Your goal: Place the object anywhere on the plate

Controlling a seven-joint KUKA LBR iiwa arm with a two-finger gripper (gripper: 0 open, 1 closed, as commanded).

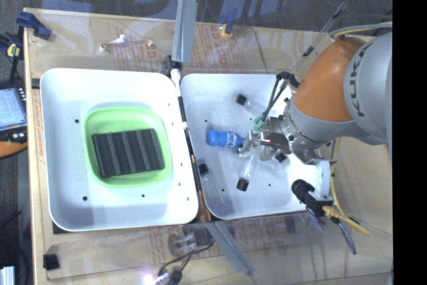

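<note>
A green plate (100, 122) lies in the left bin (57, 97), and a dark grey ridged block (127, 151) rests on its middle. A small blue bottle (222, 139) lies on its side in the right bin (213, 93), near that bin's left-centre. My gripper (261, 143) hangs low over the right bin, just to the right of the bottle's clear end. The wrist above it hides its tip. I cannot make out whether it touches the bottle.
In the right bin, a clear tube with a black cap (245, 175) lies just below the gripper. A small black-capped piece (241, 100) sits near the bin's top and another (202, 169) by its left wall. A metal divider rail (183, 27) stands behind the bins.
</note>
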